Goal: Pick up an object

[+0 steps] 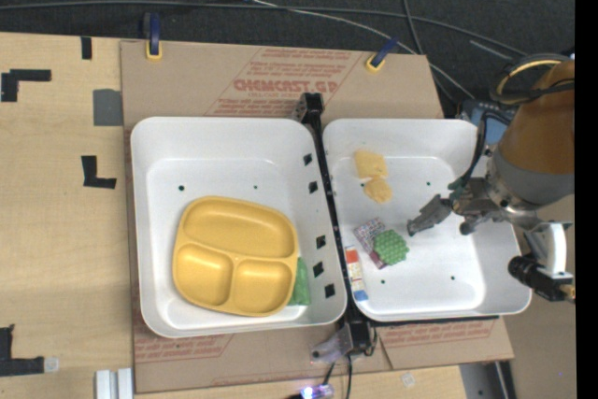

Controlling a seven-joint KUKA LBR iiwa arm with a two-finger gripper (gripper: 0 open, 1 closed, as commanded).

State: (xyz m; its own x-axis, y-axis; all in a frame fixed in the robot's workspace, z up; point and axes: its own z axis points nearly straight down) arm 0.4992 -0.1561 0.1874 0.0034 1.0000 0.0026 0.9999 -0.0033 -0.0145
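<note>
I'm in the approach step, nothing picked up yet. My hand (pixel 425 220) sits low in the right bin (pixel 467 294), reaching in from the right with the dark fingers pointing left toward the clutter. I can't tell if the hand is open or closed, too dark and small; nothing visible between the fingers.

Closest candidate is the green ball (pixel 391 247), just left and slightly near of my hand, apart from it. A small packet (pixel 367 230) touches the ball on its far-left side. A red and white box (pixel 355 268) lies along the bin's left wall. Two yellow chunks (pixel 373 175) sit further back. The left bin (pixel 154 154) holds a yellow divided tray (pixel 235 255) with a green item (pixel 301 285) tucked at its right edge.

Next move, my guess: shift a little left and nearer, centre over the ball, drop, close. The packet crowding it could get snagged.

My wrist hangs over the bin's right edge, orange band (pixel 547 135) above it, forearm angled down and left.
</note>
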